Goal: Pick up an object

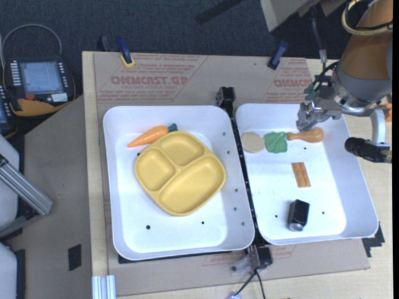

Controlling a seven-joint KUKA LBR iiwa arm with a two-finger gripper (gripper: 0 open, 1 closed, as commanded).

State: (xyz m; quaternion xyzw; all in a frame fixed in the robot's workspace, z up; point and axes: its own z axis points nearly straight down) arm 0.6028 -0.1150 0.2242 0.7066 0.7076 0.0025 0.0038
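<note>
My gripper hangs over the far part of the right bin, just above the tan handle end of a toy with a green head. A beige round disc lies left of that toy. Nearer the front lie an orange-brown bar and a small black block. In the left bin a yellow divided plate sits with an orange carrot at its far left edge. Nothing shows between the gripper's fingers.
A handheld control pendant rests off the bench at the far left. Blue clamps hold the cardboard base at the back. A black clip sits where the two bins meet.
</note>
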